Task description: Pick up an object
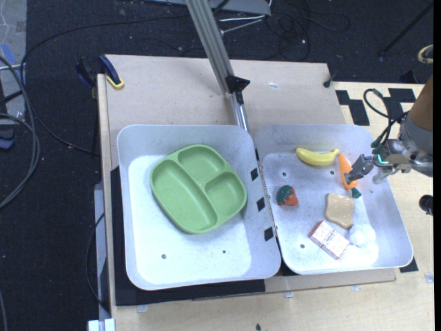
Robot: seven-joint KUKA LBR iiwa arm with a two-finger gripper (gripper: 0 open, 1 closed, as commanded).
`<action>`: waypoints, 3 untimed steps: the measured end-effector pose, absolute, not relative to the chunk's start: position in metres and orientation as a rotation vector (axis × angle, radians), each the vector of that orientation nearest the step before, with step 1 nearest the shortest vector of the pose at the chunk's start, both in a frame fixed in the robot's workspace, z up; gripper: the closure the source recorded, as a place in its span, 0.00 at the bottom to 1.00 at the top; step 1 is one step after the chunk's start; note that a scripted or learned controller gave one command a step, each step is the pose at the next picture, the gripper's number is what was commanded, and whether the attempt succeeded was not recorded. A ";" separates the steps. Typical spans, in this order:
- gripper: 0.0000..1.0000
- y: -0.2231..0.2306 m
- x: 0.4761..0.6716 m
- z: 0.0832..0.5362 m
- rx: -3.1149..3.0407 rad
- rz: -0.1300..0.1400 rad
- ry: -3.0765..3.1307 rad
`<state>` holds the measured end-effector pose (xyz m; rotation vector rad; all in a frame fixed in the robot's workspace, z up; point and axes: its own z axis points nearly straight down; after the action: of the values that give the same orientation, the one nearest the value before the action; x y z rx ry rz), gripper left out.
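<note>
The claw [381,163] sat over the right bin's [393,254] far right rim, beside the carrot [346,170]; whether it was wide or narrow could not be told. The right bin held a banana [317,156], the carrot, a strawberry [287,196], a tan bread slice [340,211], a small pink box [328,239] and a white lump [360,236]. The left bin [200,261] held a green divided plate [198,187].

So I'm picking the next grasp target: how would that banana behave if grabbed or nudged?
The banana looks like smooth plastic, so probably light and slippery. It's curved and lying flat in the right bin, so a nudge would likely spin it rather than roll it.
</note>
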<state>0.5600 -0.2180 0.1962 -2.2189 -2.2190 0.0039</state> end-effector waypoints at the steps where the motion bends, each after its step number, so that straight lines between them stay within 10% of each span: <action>1: 0.00 -0.218 0.561 0.198 -2.221 0.000 -2.223; 3: 0.00 -0.213 0.569 0.091 -2.223 0.000 -2.224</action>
<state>0.5695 -0.2132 0.0912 -2.2231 -2.2241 0.0003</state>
